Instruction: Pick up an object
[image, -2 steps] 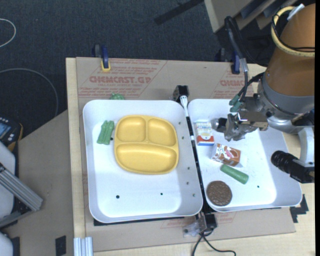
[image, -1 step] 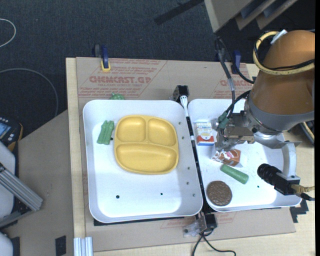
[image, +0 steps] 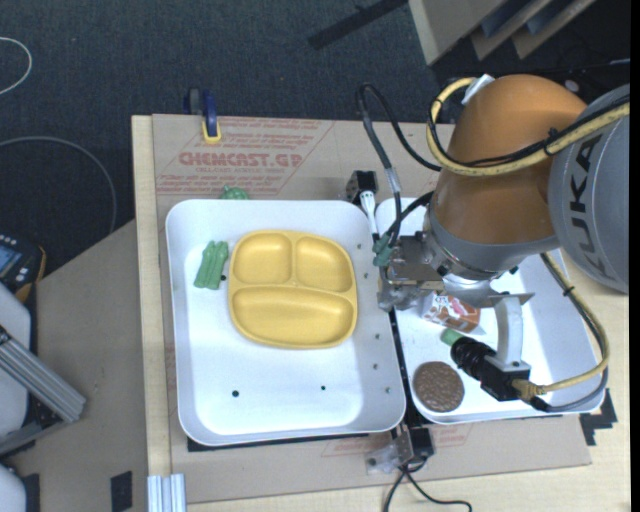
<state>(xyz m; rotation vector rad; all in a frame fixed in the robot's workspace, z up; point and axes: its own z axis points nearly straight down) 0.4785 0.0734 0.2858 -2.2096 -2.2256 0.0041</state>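
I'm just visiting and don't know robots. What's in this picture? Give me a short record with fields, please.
left bin: holds a yellow divided plate and a green object lying just left of the plate
right bin: holds a brown round object near its front edge and a small red-and-white packet
arm: reaches in from the right, hanging over the right bin
gripper: near the divide between the bins; hidden by the wrist, so its grasp cannot be judged
bench: brown board with red lettering
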